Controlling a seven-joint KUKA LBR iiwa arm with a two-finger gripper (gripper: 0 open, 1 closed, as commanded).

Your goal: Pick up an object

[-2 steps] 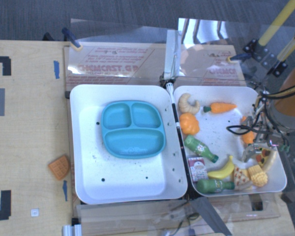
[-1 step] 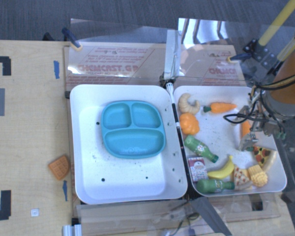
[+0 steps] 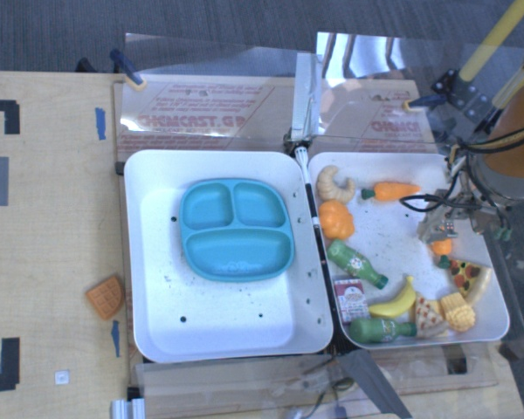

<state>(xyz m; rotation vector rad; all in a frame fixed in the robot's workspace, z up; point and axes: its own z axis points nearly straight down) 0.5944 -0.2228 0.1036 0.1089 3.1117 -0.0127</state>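
The right bin (image 3: 393,234) holds several toy foods: a carrot (image 3: 391,191), a beige curled pastry (image 3: 333,182), an orange fruit (image 3: 336,221), a green bottle (image 3: 356,264), a banana (image 3: 396,302), a pizza slice (image 3: 465,276) and a corn cob (image 3: 458,309). My gripper (image 3: 439,228) hangs low over the right side of this bin, amid black cables. A small orange piece (image 3: 443,248) lies just below it. Nothing can be seen held in the gripper.
The left bin (image 3: 157,304) carries a blue divided plate (image 3: 237,230). A red packet (image 3: 351,300), a second green bottle (image 3: 381,328) and a waffle-like piece (image 3: 430,315) crowd the right bin's front edge. A brown cracker (image 3: 106,296) lies on the bench at left.
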